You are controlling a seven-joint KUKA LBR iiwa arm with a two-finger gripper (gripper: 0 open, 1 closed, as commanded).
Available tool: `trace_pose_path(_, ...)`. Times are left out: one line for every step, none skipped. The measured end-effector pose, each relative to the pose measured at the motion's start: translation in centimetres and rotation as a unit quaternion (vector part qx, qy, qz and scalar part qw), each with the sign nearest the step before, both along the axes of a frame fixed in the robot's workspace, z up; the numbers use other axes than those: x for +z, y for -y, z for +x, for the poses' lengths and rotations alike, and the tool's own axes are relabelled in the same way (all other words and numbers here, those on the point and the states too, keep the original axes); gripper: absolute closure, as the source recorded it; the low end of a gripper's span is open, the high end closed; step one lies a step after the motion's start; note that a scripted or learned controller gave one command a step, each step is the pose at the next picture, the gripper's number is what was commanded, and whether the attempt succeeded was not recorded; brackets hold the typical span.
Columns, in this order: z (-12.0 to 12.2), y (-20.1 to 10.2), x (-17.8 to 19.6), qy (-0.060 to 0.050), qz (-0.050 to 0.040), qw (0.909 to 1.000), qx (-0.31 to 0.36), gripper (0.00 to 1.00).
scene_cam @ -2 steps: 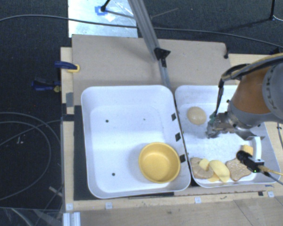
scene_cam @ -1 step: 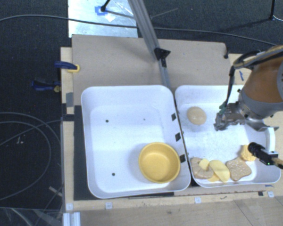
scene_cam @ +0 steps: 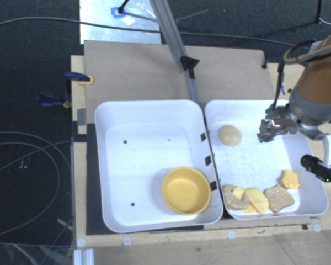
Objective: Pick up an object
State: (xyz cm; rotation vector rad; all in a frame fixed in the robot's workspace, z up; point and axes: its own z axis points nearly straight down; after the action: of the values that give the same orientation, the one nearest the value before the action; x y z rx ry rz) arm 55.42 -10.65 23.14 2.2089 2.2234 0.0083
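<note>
My gripper [scene_cam: 267, 131] hangs over the right bin [scene_cam: 248, 162], near its upper right part. A pale round bun [scene_cam: 229, 135] lies to the gripper's left, apart from it. Along the bin's front edge lie several food pieces: a slice of toast [scene_cam: 279, 198], a yellow banana-like piece [scene_cam: 256, 199], a round cracker-like piece [scene_cam: 234, 199] and a small yellow chunk [scene_cam: 290, 179]. Nothing shows between the gripper and the bin floor below it.
The left bin [scene_cam: 138, 142] holds a yellow bowl [scene_cam: 186, 190] at its front right. A grey pole [scene_cam: 174, 35] slants across the back of the bench. Blue and yellow clamps [scene_cam: 71, 87] grip the bench's left edge.
</note>
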Motion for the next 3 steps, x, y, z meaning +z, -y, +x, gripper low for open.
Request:
trace_pose_path(0.1, 0.0, 0.7, -0.003, 0.0005, 1.0000, 0.000, 1.00)
trace_pose_path(0.3, -5.1, 1.0, -0.003, 0.0016, 1.0000, 0.002, 1.00)
trace_pose_path(0.0, -10.6, 1.5, -0.003, 0.0021, 1.0000, 0.003, 1.00)
